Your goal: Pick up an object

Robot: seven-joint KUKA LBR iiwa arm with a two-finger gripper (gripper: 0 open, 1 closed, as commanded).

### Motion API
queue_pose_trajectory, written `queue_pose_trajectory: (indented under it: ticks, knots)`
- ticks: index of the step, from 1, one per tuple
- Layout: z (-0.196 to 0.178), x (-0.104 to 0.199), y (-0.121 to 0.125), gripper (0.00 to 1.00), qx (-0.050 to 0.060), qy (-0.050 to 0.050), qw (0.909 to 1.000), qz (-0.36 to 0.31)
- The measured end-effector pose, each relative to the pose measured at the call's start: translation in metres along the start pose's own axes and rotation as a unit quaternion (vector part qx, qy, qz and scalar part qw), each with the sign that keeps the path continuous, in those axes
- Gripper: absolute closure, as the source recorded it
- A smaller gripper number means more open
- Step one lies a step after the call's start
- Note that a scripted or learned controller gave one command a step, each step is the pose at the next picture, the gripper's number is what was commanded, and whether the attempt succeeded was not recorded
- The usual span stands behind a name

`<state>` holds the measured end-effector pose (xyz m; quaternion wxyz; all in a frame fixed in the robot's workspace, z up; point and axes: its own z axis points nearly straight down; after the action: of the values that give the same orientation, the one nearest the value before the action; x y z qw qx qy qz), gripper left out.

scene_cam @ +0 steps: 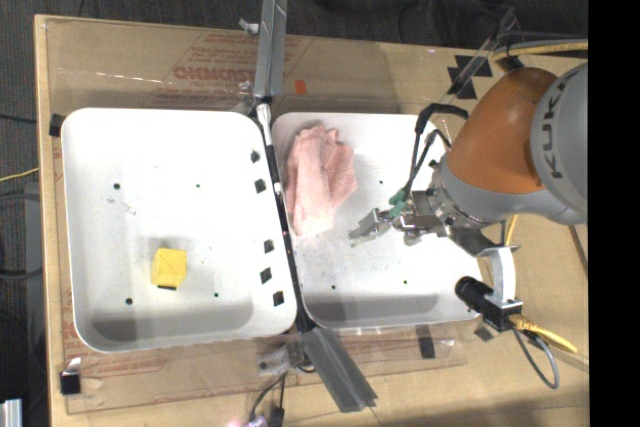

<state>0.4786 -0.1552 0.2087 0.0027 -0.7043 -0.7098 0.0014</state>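
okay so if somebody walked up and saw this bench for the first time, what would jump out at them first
Probably the orange band on the grey arm, reaching in from the right over the right bin. Next, the crumpled pink cloth lying against that bin's left wall, with the gripper just to its right. Last, the small yellow block alone in the left bin.

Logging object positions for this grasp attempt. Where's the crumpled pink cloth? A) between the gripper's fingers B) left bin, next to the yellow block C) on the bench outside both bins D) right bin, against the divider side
D: the crumpled pink cloth lies in the right white bin, along its left wall by the divider, while the small yellow block sits alone in the left white bin and the gripper hovers just right of the cloth.
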Motion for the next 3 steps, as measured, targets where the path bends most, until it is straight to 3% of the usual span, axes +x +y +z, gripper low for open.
queue_pose_trajectory:
  ticks: [1, 2, 3]
  knots:
    - [0.113, -0.006, 0.101, 0.00, -0.005, -0.001, 0.9990, -0.044]
    - [0.083, 0.029, 0.139, 0.00, -0.001, -0.001, 0.9966, -0.082]
    - [0.113, 0.029, 0.134, 0.00, -0.004, -0.004, 0.9935, -0.114]
